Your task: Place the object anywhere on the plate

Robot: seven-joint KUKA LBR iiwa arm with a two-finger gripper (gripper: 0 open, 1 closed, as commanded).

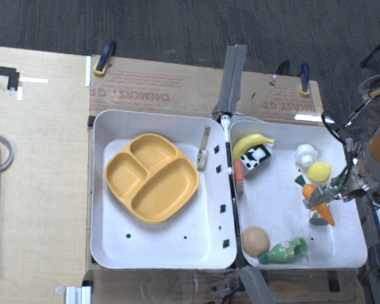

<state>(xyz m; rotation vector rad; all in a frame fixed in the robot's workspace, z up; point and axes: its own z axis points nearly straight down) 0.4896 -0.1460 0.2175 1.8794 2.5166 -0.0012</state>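
Observation:
A yellow three-compartment plate lies in the left bin, with nothing on it. My gripper is low over the right side of the right bin, directly on top of an orange carrot-like toy. Orange shows on both sides of the gripper, at its upper left and lower right. A yellow lemon and a white object sit just behind the gripper. Whether the carrot is held cannot be made out.
The right bin also holds a banana, a black-and-white toy, a tan ball and a green bottle near the front. A small grey piece lies by the plate's right edge.

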